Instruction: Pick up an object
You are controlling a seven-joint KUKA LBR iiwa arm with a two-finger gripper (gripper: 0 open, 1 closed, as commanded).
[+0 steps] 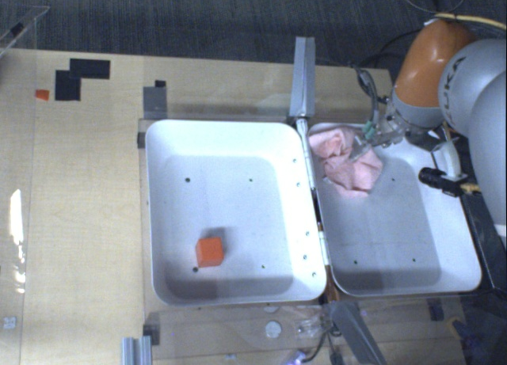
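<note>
Orange block (210,252) in left bin (158,197); gripper (372,138) at pink cloth (346,161).

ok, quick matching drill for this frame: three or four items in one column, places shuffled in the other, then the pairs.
Items:
1. orange block
2. pink cloth
3. end effector
4. small orange square

Places:
A. far left corner of the right bin
B. on the bench top, far left, outside both bins
C. near part of the left bin
D. at the cloth's right edge, over the right bin

Pairs: 1-C, 2-A, 3-D, 4-B
</note>
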